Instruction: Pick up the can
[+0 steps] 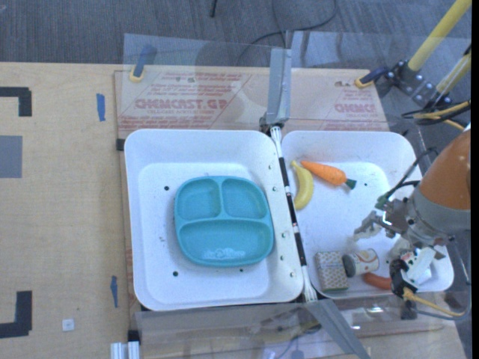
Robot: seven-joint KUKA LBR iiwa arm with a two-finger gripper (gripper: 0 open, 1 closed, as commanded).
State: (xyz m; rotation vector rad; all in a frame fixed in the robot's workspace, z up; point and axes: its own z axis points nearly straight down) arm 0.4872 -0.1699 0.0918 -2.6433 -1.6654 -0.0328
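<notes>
The can [359,261] lies on its side near the front of the right bin [329,146], pale with a dark end facing left. My gripper [371,224] hangs just above and behind it, reaching in from the right below the arm's orange band [453,172]. The fingers stand open with nothing between them, and they are not touching the can.
In the right bin a banana [303,186] and a carrot [326,172] lie at the back, a speckled sponge block [330,270] sits left of the can, and a small orange item [376,280] lies to its right. The left bin [150,155] holds a teal divided plate [223,221].
</notes>
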